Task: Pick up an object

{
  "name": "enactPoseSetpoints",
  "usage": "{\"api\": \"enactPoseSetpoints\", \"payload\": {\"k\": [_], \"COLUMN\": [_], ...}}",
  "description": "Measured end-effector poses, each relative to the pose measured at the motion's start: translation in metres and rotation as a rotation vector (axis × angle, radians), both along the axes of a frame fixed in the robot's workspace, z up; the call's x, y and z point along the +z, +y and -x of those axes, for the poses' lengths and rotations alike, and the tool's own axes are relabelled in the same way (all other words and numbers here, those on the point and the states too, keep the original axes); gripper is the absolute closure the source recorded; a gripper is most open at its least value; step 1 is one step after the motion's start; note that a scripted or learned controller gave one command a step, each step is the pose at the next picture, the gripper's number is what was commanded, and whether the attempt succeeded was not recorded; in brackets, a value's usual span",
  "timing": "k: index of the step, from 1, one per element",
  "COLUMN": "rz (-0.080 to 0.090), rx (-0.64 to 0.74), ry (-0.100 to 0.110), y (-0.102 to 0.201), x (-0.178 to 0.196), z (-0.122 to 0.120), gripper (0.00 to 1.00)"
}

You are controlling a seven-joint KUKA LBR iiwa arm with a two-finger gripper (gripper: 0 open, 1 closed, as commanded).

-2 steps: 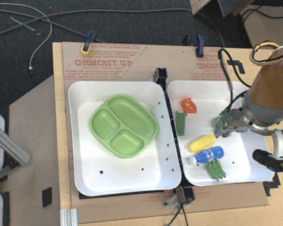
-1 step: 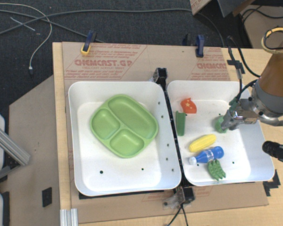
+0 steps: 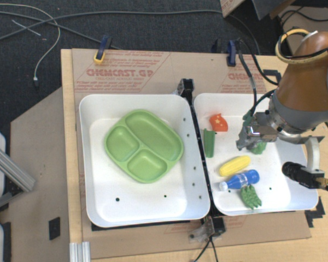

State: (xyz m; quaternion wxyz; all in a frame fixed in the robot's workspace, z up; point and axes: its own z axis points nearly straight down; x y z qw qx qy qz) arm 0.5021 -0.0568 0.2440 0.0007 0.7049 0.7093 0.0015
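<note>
Right bin (image 3: 295, 201), nearest corner: one green leafy toy (image 3: 251, 196), knobbly, lying by the near wall. Touching its far end, one blue bottle (image 3: 241, 180) with a white cap, smooth plastic, lying on its side. Just beyond that, one yellow corn cob (image 3: 234, 166), rounded and ribbed, also lying flat. Open white floor lies to the right of these three, up to the bin's right wall.

Left bin (image 3: 93, 162): one pale green divided plate (image 3: 144, 145), three compartments, smooth, rounded corners, set at a slant; bare white floor all around it, widest on the near side.

Right bin, mid: one slim green piece (image 3: 209, 143) against the left wall. End effector (image 3: 253, 141), grey metal, lowered over a small green object (image 3: 258, 147) that shows just beneath it; whether it is open or closed, or grips the object, cannot be told. Farther left, one orange-red toy (image 3: 218, 123), blocky.

Bench (image 3: 71, 146): brown board with red lettering.
</note>
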Motion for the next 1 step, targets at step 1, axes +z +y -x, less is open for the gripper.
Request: {"api": "enactPoseSetpoints", "payload": {"k": [1], "rz": [-0.002], "rx": [0.000], "ry": [0.005], "y": [0.0507], "x": [0.0040], "z": [0.0088], "gripper": [1.00]}}
